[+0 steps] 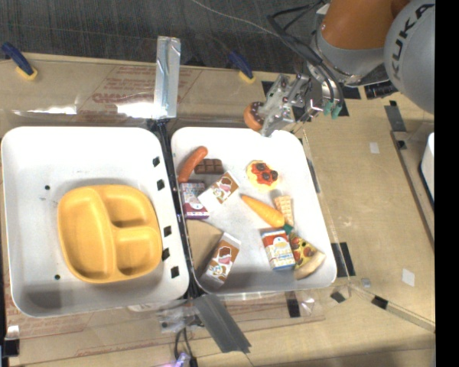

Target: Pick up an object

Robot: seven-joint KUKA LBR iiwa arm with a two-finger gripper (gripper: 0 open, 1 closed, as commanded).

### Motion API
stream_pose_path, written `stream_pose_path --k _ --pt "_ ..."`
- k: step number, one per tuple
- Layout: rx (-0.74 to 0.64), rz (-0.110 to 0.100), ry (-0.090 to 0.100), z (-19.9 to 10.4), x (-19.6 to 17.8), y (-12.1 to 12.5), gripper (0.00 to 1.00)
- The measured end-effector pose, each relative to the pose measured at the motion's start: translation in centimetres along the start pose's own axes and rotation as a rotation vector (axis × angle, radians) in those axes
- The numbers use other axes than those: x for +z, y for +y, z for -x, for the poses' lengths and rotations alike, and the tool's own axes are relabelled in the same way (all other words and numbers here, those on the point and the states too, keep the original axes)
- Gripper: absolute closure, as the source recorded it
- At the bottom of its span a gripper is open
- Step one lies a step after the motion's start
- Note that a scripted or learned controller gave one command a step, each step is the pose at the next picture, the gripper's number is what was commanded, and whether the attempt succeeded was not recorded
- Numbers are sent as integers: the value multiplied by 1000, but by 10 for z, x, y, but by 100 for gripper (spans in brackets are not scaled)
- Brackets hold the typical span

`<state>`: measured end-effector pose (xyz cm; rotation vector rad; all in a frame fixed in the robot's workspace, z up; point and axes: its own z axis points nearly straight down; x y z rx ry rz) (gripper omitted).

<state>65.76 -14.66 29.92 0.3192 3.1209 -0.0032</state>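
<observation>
Bench (367, 205): pale wood-coloured top, black tape marks scattered on its right part.

Two shallow white bins side by side. Left bin (30, 159) carries a yellow divided tray (109, 233), three compartments, lying a little left of the bin's centre. Right bin (310, 174) carries a scatter of toy food.

Arm (382, 14): grey with orange band, coming in from the upper right corner. Gripper (271, 121) hangs above the far rim of the right bin, near its upper right corner. A small round orange-brown object (252, 115) sits right against the fingers on their left side; cannot tell whether it is pinched between them or just behind, and cannot tell how wide the fingers stand.

Right bin contents, large to small:
- brown wedge (203, 243), flat, low centre-left
- carrot (261, 209), lying slantwise in the middle
- red sausage (192, 162), slantwise at upper left
- pizza slice (306, 254), lower right corner
- orange-labelled carton (278, 248), touching the pizza slice on its left
- brown carton (223, 258), beside the wedge's lower right
- small white carton (220, 189), between sausage and carrot
- purple-printed packet (193, 201), at the left wall
- round mini pizza (262, 173), upper right
- wafer piece (284, 206), just right of the carrot
- chocolate bar (208, 167), next to the sausage

Clear taped sheet (122, 94) lies behind the left bin.
</observation>
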Motion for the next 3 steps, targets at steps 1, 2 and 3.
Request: stream_pose_path --k 1,2,3 --pt "394 -1 7 -49 28 26 100" --pt "388 -1 4 -48 17 27 100" --pt "854 -2 5 -113 -15 -46 100"
